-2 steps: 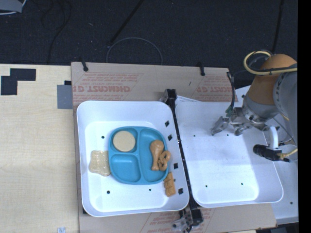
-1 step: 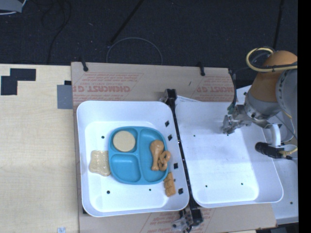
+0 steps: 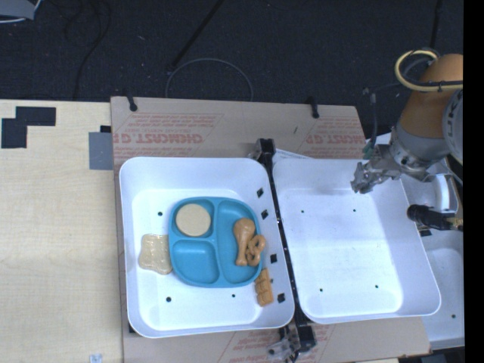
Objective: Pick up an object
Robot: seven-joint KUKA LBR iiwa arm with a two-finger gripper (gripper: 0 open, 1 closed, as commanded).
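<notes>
Blue plastic tray (image 3: 203,262) | round beige disc (image 3: 192,219) | pincer (image 3: 365,181) grip state unclear

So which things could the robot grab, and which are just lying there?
Could grab:
round cookie
pretzel
tan toy
small brown piece

Just there:
blue tray
left bin
right bin
cardboard

The end effector is over the right bin.

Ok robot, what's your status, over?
Gripper over the right bin's far right corner, nothing seen held. Toy food with the blue tray in the left bin, untouched. Divider between bins in the way.
</notes>
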